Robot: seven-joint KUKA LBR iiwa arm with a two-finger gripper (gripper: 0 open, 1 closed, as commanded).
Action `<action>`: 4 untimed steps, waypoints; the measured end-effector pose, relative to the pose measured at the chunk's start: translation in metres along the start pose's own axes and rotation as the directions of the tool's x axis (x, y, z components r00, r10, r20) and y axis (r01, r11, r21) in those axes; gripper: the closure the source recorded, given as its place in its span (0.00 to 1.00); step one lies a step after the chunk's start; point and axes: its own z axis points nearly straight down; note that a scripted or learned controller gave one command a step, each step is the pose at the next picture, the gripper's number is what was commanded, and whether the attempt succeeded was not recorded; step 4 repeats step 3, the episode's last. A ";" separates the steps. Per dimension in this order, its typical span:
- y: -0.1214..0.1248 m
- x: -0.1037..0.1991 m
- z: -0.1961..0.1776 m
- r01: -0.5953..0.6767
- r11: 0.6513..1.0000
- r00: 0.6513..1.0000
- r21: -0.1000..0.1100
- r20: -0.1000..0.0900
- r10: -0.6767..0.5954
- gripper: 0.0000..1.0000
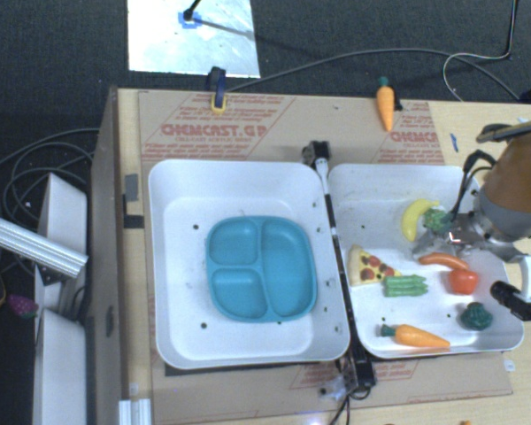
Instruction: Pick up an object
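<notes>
The right bin [363, 193] holds several toy foods. A yellow banana [414, 217] lies next to a small green piece [439, 219]. Below them are a red chili [443, 260], a red tomato [463, 281], green beans [405, 284], a pizza slice [369, 266], a carrot [416, 336] and a dark broccoli [476, 316]. My gripper [435, 243] reaches in from the right and hangs low over the bin, just above the chili and right below the green piece. Nothing shows as held in it.
The left bin [173, 237] bears a blue divided plate [260, 267]. A second carrot [386, 104] lies on the cardboard behind the bins. A black clip [319, 155] sits where the bins meet. The arm's grey and orange body [518, 189] covers the right bin's far corner.
</notes>
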 end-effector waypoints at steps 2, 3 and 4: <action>0.098 0.050 -0.001 0.002 1.000 1.000 -0.002 0.000 -0.002 0.00; 0.096 0.048 -0.011 0.003 1.000 1.000 0.005 0.002 -0.003 1.00; 0.096 0.048 -0.011 0.003 1.000 1.000 0.005 0.002 -0.003 1.00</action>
